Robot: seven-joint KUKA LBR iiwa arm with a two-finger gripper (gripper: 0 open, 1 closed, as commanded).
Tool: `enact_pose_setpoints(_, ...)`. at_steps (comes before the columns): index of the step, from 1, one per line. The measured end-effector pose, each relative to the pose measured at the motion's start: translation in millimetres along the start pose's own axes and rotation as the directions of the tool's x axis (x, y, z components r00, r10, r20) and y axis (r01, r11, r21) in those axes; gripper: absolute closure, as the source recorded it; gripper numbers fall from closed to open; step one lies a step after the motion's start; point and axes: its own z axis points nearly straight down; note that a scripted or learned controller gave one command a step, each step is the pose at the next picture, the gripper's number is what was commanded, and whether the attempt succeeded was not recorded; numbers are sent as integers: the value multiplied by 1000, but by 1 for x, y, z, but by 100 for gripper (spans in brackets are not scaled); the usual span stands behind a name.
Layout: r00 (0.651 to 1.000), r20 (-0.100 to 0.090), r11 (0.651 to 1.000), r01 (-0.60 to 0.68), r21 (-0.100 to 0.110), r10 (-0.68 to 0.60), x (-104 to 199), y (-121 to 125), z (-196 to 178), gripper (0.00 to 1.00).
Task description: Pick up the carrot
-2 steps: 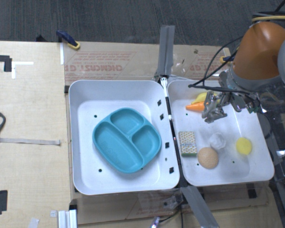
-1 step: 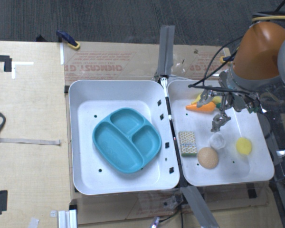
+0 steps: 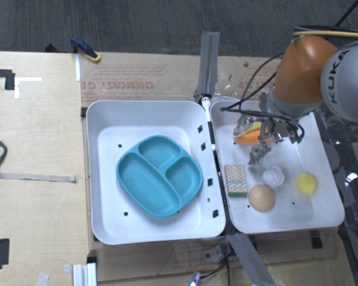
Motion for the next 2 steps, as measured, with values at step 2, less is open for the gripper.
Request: enact_pose_setpoints(2,1000,2,1000,-2,1,2,-10,6,-1,0)
